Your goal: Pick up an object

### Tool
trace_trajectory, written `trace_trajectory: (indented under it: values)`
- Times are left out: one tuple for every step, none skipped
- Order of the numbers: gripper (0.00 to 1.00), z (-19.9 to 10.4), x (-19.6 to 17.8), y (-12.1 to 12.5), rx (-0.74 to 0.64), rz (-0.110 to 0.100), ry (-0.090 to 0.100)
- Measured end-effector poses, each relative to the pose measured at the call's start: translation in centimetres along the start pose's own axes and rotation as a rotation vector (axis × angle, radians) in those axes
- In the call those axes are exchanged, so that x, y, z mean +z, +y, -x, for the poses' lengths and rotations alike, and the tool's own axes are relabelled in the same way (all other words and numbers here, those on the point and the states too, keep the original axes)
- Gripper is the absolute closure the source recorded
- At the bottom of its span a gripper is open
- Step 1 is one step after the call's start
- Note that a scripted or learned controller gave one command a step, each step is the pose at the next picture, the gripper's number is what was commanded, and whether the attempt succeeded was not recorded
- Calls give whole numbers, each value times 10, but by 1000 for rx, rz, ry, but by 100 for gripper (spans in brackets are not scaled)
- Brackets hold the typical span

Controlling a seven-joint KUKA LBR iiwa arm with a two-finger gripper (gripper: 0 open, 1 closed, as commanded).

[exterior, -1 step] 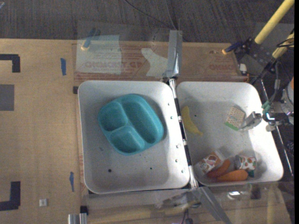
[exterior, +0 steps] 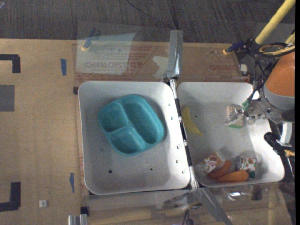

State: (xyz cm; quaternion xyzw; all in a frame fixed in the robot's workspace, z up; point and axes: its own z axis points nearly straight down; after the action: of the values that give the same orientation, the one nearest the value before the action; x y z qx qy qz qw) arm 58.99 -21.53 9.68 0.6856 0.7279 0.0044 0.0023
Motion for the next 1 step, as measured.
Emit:
trace_trajectory:
  values:
    - [100, 3, -8, -2, 2, -4, -5]
